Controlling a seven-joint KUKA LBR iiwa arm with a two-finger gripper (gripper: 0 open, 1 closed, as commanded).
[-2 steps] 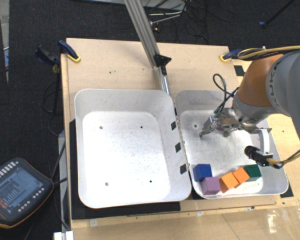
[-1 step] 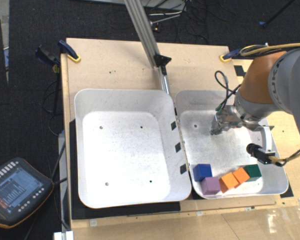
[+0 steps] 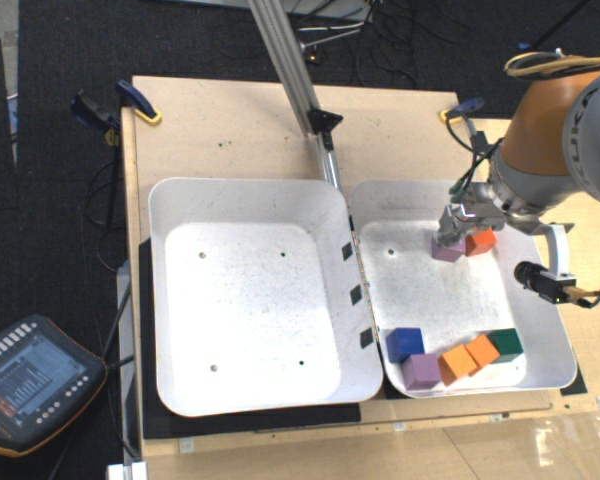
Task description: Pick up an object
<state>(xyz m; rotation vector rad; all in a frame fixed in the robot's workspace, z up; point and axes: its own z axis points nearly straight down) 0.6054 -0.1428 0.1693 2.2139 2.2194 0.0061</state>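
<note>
Reaching in from the right, our gripper [image 3: 452,230] hangs over the purple block [image 3: 446,251] near the right bin's [image 3: 400,208] far edge; jaw state unclear.

The bench [image 3: 230,128] bears two white bins [image 3: 250,288] side by side.

Grey arm [image 3: 580,148] with an orange band, yellow cable looped on top
</note>
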